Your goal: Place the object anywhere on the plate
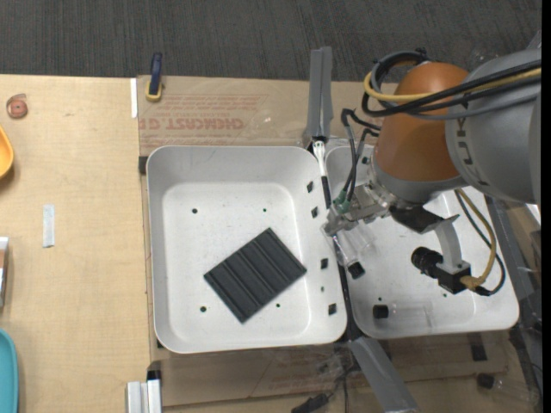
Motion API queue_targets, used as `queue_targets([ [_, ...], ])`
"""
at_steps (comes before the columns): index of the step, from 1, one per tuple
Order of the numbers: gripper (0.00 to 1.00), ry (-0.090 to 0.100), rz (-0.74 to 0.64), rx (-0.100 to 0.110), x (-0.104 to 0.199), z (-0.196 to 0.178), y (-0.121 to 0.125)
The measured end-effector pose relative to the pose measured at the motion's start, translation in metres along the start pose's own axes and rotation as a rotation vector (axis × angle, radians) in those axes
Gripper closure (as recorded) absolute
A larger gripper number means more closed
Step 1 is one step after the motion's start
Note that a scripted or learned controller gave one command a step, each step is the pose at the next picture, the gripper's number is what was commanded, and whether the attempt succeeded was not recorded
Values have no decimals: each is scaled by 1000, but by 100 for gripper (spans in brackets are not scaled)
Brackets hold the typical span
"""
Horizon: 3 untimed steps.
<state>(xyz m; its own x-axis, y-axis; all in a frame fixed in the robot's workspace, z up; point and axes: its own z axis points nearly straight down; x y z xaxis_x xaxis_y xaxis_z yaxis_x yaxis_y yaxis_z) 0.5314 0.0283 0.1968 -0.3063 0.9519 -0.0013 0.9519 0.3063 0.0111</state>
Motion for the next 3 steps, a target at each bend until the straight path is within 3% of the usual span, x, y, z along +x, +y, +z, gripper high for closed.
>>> queue_targets([
  [1,100,3,-367,12,54,6,31],
  [2,100,5,-1018,7,71,-68,42],
  [3,0,5,-1018,7,71,-68,42],
])
